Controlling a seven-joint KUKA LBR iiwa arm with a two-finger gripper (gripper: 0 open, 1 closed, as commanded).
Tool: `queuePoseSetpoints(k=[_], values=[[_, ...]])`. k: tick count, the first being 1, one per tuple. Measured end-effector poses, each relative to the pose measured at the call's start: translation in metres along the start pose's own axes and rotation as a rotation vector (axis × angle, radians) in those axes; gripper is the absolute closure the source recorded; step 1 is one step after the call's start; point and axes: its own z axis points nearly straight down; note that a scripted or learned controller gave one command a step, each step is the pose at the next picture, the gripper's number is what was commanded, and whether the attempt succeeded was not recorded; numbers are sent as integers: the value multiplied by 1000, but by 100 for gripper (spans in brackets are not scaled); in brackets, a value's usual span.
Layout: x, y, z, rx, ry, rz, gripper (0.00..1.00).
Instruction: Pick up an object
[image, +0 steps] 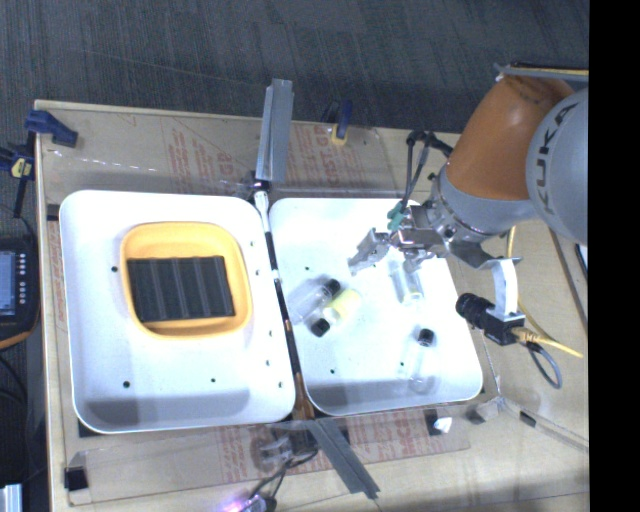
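My gripper (392, 262) hangs over the upper middle of the right bin (300, 385), one metal finger splayed left, the other pointing down, so the jaws stand apart with nothing between them. Below and left of it, a small clear vial (310, 294) lies beside a yellow-capped bottle (335, 307), the two touching or nearly so, close to the bin's left wall. A second clear bottle with a black cap (419, 358) lies alone near the lower right corner. The left bin (170, 400) bears a yellow tray with a dark ribbed insert (183, 285).

From my desk, I judge the lone bottle the cleaner target: no neighbour to nudge. To do this well I would centre the open fingers across its narrow width, descend straight, and close only once both fingers flank it. Clear plastic may slip.
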Motion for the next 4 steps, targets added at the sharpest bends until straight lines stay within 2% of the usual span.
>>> queuePoseSetpoints(k=[1,2,3,4], values=[[-26,17,130,1,-1,-43,0],[-63,58,170,-9,-3,-113,0],[8,58,158,-1,0,-214,0],[8,60,147,-3,-1,-218,100]])
